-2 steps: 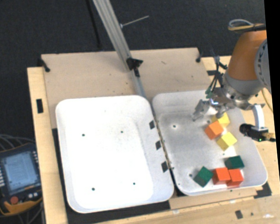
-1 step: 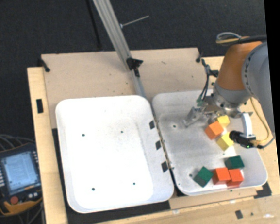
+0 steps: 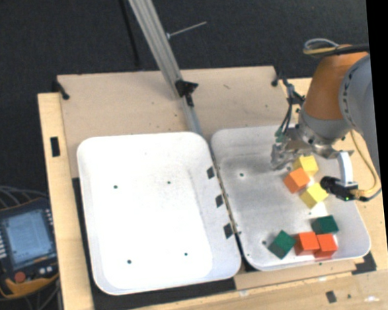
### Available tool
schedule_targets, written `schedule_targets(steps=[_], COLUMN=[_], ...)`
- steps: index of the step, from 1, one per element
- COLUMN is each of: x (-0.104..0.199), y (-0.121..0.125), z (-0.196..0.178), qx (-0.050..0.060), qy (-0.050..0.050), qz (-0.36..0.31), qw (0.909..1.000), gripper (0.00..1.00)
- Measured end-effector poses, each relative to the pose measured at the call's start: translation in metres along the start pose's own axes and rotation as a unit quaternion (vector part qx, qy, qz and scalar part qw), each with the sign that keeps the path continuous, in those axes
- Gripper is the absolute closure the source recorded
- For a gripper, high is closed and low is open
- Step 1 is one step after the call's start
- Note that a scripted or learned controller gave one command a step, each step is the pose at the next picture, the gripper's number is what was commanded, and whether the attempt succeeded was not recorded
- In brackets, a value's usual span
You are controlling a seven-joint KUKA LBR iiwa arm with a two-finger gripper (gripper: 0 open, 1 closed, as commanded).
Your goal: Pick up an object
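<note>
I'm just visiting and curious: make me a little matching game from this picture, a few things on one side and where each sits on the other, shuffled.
Things:
1. gripper
2. green block
3. handheld screen
4. orange blocks

Places:
A. off the bench, at the picture's left edge
B. near the right bin's front edge, just left of the orange pair
C. over the right bin's far part, beside a yellow block
D. side by side near the right bin's front edge, below a dark green block

Pairs: 1-C, 2-B, 3-A, 4-D

A: What's sitting in the right bin (image 3: 252, 200)?
B: Orange cube (image 3: 295, 180) touching two yellow cubes (image 3: 309, 164) at the right wall; two green blocks (image 3: 281, 244) flanking two orange blocks (image 3: 307, 242) near the front.
</note>
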State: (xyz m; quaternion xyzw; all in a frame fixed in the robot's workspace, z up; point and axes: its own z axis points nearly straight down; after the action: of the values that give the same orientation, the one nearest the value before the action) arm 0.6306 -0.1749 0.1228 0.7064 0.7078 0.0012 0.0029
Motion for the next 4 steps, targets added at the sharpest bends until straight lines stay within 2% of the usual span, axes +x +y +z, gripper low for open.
schedule_targets(steps=[1,2,4], x=[0.005,0.004,0.094], y=[0.007,0.008,-0.004], z=[-0.061,-0.102,-0.099], qx=[-0.001,0.001,0.003], qy=[0.000,0.001,0.001], qz=[0.000,-0.001,-0.002], qw=[1.0000,1.0000,1.0000], gripper=[1.00,1.00,1.00])
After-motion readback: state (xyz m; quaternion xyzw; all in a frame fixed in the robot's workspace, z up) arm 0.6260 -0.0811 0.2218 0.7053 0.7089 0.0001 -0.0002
